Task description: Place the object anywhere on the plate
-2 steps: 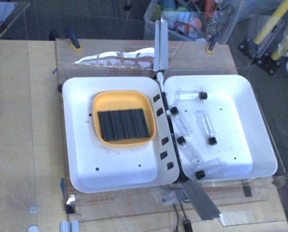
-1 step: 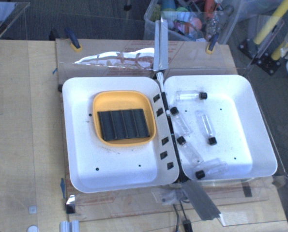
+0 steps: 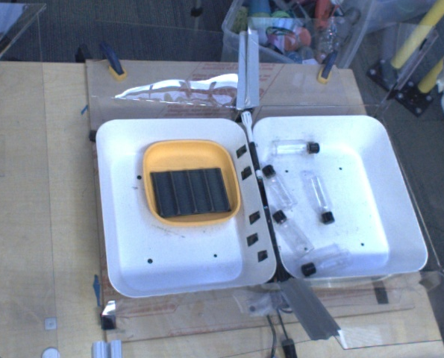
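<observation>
Dark ridged block point(image 3: 189, 191) is seen lying flat on the yellow plate point(image 3: 188, 151) in the left bin point(image 3: 177, 263), so the placing is judged to be already done. Should it need resettling, it is best lifted level and lowered squarely, so that no edge is left riding on the plate's raised rim. Clear black-capped vials point(image 3: 316, 192) are scattered in the right bin point(image 3: 363, 192); the gripper's opening and any hold cannot be told.
</observation>
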{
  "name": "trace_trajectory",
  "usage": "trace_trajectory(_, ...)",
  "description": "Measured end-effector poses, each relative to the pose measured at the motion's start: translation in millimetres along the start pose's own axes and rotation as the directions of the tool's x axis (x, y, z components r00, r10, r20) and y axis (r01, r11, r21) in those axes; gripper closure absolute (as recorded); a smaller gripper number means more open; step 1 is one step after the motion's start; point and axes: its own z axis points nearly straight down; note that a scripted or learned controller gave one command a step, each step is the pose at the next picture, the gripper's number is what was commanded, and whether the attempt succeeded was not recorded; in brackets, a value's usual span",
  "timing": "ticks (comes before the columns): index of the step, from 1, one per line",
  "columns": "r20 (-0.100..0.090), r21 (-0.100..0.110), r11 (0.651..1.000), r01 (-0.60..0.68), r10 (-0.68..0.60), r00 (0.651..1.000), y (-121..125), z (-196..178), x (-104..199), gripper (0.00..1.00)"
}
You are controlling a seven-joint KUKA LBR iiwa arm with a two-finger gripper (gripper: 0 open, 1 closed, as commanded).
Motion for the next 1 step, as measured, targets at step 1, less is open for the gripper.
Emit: trace_trajectory(1,0.0,-0.001,0.976,0.217,-0.217,0.976,0.1,0.2,-0.2,1.0)
